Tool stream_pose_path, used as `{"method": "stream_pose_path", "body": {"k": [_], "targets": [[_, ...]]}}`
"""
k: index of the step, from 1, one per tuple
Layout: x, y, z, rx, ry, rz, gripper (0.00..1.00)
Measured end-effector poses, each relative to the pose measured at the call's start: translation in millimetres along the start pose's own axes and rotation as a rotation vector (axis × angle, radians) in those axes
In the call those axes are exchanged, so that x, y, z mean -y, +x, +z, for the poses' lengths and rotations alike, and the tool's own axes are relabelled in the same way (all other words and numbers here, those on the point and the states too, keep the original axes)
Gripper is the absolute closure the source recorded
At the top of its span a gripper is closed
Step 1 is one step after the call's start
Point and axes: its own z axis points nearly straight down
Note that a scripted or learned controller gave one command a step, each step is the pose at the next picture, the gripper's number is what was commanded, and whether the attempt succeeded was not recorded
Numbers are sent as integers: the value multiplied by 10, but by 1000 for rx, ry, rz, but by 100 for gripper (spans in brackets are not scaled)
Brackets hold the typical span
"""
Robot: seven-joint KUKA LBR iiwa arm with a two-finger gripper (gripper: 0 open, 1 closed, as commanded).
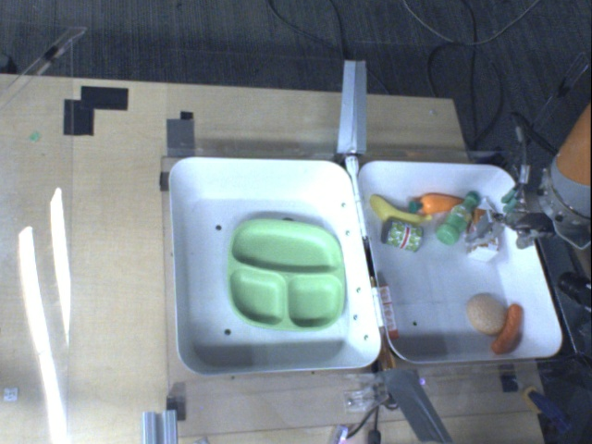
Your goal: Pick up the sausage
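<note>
The sausage (507,328), a short orange-red link, lies in the near right corner of the right bin (444,340). It touches a round tan bun (484,313) on its left. My gripper (520,216) hangs over the bin's right rim near the far end, well behind the sausage and apart from it. The arm's grey wrist and orange band come in from the right edge.
At the far end of the right bin lie a banana (391,209), a carrot (437,203), a green bottle (457,220), a small green can (403,235) and a small white packet (483,240) just left of the gripper. A green sectioned tray (287,273) sits in the left bin (194,276).
</note>
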Motion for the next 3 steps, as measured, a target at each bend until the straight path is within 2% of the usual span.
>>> {"method": "stream_pose_path", "body": {"k": [1, 2, 3], "targets": [[506, -75, -497, 2, -4, -110, 0], [480, -310, 498, 1, -1, -134, 0], [483, -313, 1166, 4, -10, -198, 0]]}}
